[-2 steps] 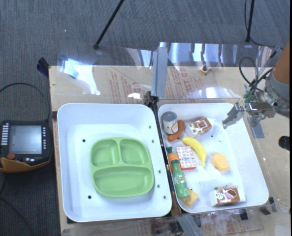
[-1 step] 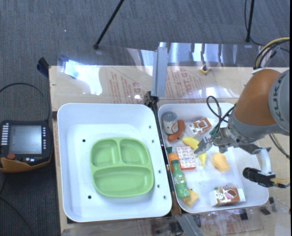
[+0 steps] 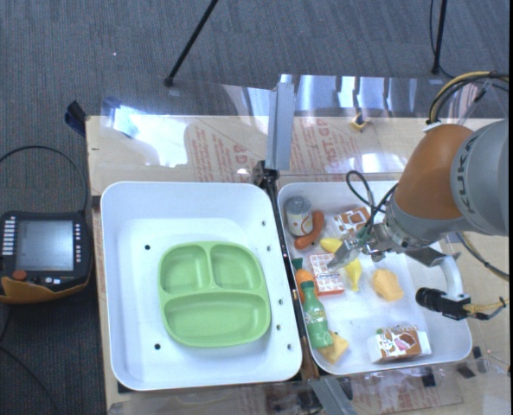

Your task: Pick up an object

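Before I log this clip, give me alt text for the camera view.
The grey arm's gripper hangs low over the right bin, above a clutter of toy food: a small can, a green bottle, yellow pieces and small cartons. The left bin holds a green divided plate. A teach pendant lies on the floor to the left.

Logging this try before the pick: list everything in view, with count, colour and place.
bins: 2, white, side by side on the bench
divided plate: 1, light green, left bin
can: 1, grey lid, right bin, far left corner
green bottle: 1, green with orange cap, right bin, left edge
yellow pieces: several, yellow, middle of right bin
printed cartons: 3, white, red and brown, right bin
teach pendant: 1, dark grey and orange, floor left of bench
arm: 1, grey with orange band, from the right
gripper: 1, over the right bin's middle
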You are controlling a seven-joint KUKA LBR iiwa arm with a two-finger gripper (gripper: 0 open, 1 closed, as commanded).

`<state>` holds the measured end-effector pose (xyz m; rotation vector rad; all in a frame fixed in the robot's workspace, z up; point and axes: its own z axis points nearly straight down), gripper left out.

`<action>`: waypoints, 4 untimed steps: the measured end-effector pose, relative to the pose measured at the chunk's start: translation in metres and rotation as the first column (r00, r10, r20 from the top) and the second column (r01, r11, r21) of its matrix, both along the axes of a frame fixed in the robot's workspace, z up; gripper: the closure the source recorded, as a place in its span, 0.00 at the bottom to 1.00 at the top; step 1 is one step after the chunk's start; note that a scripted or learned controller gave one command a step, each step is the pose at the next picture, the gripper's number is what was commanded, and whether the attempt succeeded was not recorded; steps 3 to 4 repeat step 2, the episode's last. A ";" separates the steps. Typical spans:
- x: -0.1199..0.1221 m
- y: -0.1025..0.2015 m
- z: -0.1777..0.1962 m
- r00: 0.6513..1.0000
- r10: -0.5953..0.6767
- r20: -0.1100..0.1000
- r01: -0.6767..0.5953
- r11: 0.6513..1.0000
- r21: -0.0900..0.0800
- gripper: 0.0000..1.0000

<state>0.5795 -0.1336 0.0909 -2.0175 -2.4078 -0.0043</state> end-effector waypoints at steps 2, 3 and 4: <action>-0.014 0.086 0.106 0.986 -0.167 -0.009 0.167 0.986 -0.003 1.00; -0.014 0.086 0.106 0.986 -0.167 -0.009 0.167 0.986 -0.003 1.00; -0.014 0.086 0.106 0.986 -0.167 -0.009 0.167 0.986 -0.003 1.00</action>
